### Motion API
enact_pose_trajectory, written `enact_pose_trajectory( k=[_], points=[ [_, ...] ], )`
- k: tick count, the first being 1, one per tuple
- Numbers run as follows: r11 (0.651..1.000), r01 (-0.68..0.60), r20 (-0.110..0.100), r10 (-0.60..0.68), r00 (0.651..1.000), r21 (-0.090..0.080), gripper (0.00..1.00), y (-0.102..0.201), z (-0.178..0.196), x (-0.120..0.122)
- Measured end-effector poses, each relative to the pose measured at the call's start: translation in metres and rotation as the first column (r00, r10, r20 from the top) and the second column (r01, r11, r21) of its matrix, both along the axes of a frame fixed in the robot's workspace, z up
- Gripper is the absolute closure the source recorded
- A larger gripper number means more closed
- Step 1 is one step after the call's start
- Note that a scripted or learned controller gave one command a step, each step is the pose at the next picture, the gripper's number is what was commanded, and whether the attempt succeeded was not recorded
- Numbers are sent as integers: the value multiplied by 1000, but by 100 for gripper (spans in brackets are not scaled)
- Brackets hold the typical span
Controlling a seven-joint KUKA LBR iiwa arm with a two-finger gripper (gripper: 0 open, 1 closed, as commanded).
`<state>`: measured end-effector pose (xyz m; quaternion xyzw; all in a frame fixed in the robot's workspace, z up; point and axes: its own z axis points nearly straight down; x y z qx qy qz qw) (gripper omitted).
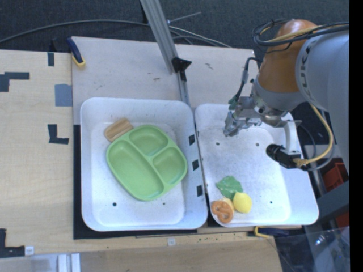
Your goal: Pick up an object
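Currently, the gripper (231,129) is seen above the right bin's (295,205) far end; whether the jaws are parted cannot be told. The lemon (243,203), pretzel (222,210) and green leaf (228,185) are huddled near the front wall, so a crowded, slipping grasp is risked.

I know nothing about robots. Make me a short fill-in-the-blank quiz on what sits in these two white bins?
1. The green divided plate lies in the ____ bin.
2. The tan, toast-like piece touches the plate's upper-____ edge.
3. The yellow lemon sits in the right bin's ____ corner, beside a green leafy piece and an orange pretzel-like piece.
4. The gripper hovers over the ____ bin.

Missing words: left; left; lower-left; right
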<state>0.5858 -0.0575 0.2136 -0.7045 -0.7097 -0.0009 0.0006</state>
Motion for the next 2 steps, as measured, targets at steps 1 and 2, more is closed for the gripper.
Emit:
enact_pose_trajectory(
  k=[1, 2],
  points=[
    [1000, 0, -1, 0, 1000, 0, 100, 55, 9, 7],
    [1000, -1, -1, 1, 1000, 0, 100, 116, 11, 19]
  ],
)
